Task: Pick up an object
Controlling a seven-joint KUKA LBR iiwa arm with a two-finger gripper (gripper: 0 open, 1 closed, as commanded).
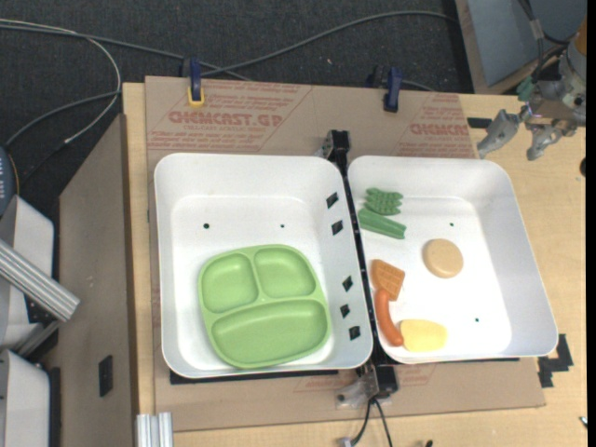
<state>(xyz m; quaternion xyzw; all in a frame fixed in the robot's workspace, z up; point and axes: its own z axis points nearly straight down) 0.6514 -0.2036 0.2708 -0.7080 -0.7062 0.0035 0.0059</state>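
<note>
The counter (93, 250) carries a brown cardboard sheet (298, 110) clamped at its far edge, and on it two shallow white bins side by side. The left bin (177, 194) holds a green divided tray (264, 304) toward its near side. The right bin (484, 212) holds the small things any of which could serve the task: two green bean-like pieces (383, 211) near the divider, a round tan piece (443, 257) about mid-bin, an orange wedge (388, 277), a red-orange sausage shape (386, 318) lying lengthwise along the divider, and a yellow piece (423, 334) just beside it at the near edge. The hand (518, 142) hangs above the far right corner of the right bin, its two fingers spread apart with nothing between them. From there every piece lies toward the near left; the tan round is the closest, the yellow and sausage pieces the farthest, so the coming move would likely need a reach inward and down.
</note>
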